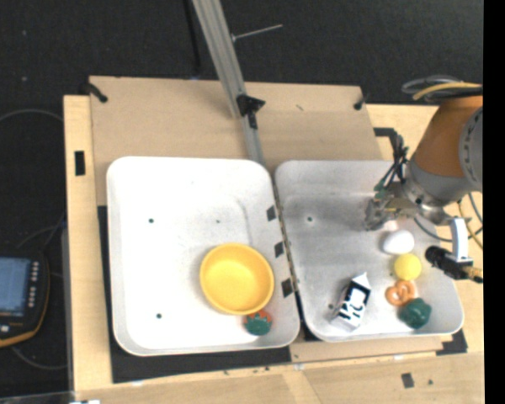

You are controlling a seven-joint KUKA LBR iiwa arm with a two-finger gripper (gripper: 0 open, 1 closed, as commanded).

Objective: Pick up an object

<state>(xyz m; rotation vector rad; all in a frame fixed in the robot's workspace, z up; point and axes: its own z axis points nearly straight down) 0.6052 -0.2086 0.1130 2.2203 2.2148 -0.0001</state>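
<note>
My gripper (382, 211) hangs low over the right bin (320, 200), at its right side, just up and left of a white egg-shaped object (397, 242). Below the egg lie a yellow ball (408, 267), an orange ring-shaped toy (401, 292) and a dark green object (417, 313). A small black-and-white carton (352, 301) lies tilted near the bin's front. In the left bin (151, 200) a yellow bowl (236, 278) sits at the front right, with a small green and orange object (258, 322) just below it.
A grey metal pole (227, 66) slants from the top down to the gap between the bins. A handheld control pendant (8, 300) lies off the bench at the far left. Cables hang by the arm's wrist at the right.
</note>
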